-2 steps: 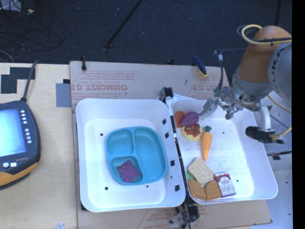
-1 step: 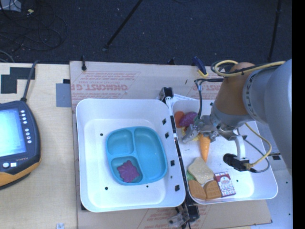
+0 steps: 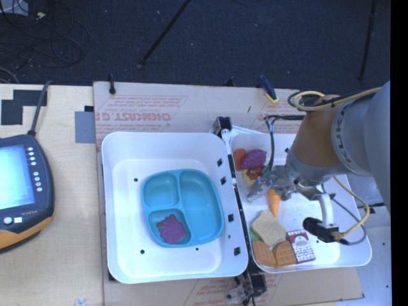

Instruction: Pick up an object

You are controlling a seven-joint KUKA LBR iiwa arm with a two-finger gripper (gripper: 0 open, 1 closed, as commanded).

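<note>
**Bench contents, one arm over the right bin**

1. Flat pale wooden bench (image 3: 57,266), covered in the middle by a sheet of printed brown cardboard (image 3: 159,110). Both bins are borne on the cardboard.

2. Grey robot arm with orange band (image 3: 338,139), entered from the right and bent down over the right bin. Yellow and black cables are looped around its wrist.

3. Shallow white plastic left bin (image 3: 121,234), set against the right bin along a black clipped seam.

4. Shallow white plastic right bin (image 3: 357,250), partly covered by the arm.

5. Light blue three-compartment plastic tray (image 3: 197,196), laid in the middle of the left bin. A crumpled magenta piece (image 3: 170,228) is held in its lower left compartment.

6. Grey handheld control pendant with lit screen (image 3: 19,193), laid on the bench at the far left, well apart from the bins.

7. Two-finger gripper (image 3: 275,187), lowered into the right bin just above the orange carrot. Whether it is parted or closed cannot be told.

8. Objects in the right bin, available for picking:
 - purple grape-like bunch (image 3: 255,158), at the upper left, beside an orange-red round piece (image 3: 240,157);
 - pale bread slice (image 3: 268,227), lying lower centre;
 - small red and white printed carton (image 3: 301,245), beside the bread;
 - brown biscuit-like pieces (image 3: 274,254), against the lower wall;
 - small orange carrot (image 3: 273,203), lying under the gripper.
</note>
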